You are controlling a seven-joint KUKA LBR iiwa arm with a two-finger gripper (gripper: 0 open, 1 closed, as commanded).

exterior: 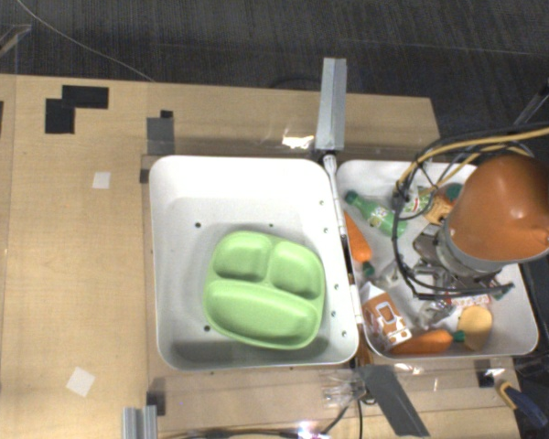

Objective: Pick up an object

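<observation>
The right bin [531, 337] holds several small items. A green bottle [377, 214] lies at its far left, and an orange carrot-like piece [356, 238] rests along the left wall. A brown patterned box [385, 318] sits at the front left. An orange carrot [426, 342] and a yellow round fruit [477, 322] lie along the front wall. My gripper [436, 302] hangs low over the middle of this bin, under the orange wrist band [501, 210], just behind the carrot and the fruit. The arm hides whatever lies beneath it.
The left bin [178, 245] holds a green divided plate [265, 289]. A metal post [331, 108] stands behind the wall between the bins. Black and yellow cables [421, 167] loop off the wrist over the right bin's back.
</observation>
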